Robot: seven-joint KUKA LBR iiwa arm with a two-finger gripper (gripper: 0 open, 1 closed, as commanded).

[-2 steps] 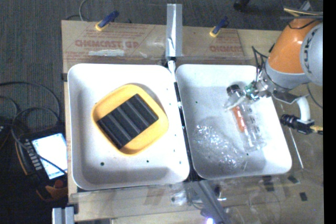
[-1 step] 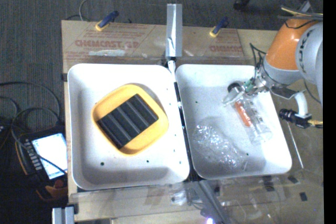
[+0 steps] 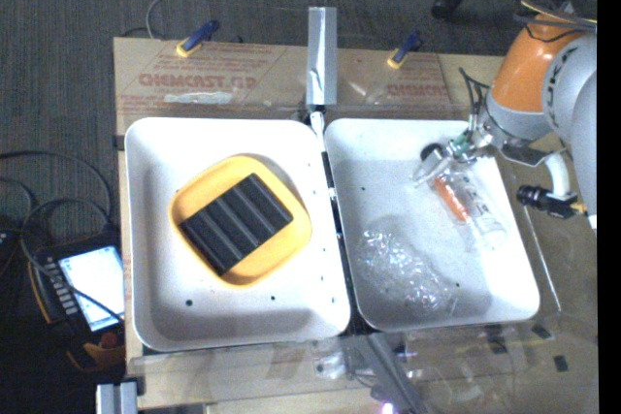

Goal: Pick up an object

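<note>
Two bins to work with, and all my business is in the right bin (image 3: pixel 514 301), since I come in from that side anyway. My gripper (image 3: pixel 454 150) is hanging over its far part, right at the far end of a clear plastic packet (image 3: pixel 466 201) with something orange inside, which lies slanting from there toward the near right. Honestly can't tell how my jaws stand from up here: the wrist and a tangle of cable blur that whole spot, so whether they're spread or pinched on the packet's edge is anyone's guess. That packet looks like my best bet. I'd judge it light, with a slick, crinkly wrapper that gives a bit under pressure, so a pinch on the loose film at the end could just slide off or tear free. Better to come across the middle where the orange core sits, since that seems the stiffer part and gives the pads something solid to bite. Nearer the front of the same bin, toward its left, there's a crumpled clear bag (image 3: pixel 403 269), soft and shapeless by the look of it, probably weighs nothing but would squash flat and slip, and it's hard to see where it even ends. Over in the left bin (image 3: pixel 155 305) sits a yellow tray with black ribbed insert (image 3: pixel 241 218), wide and rigid, likely too broad for me unless I catch a rim.
</note>
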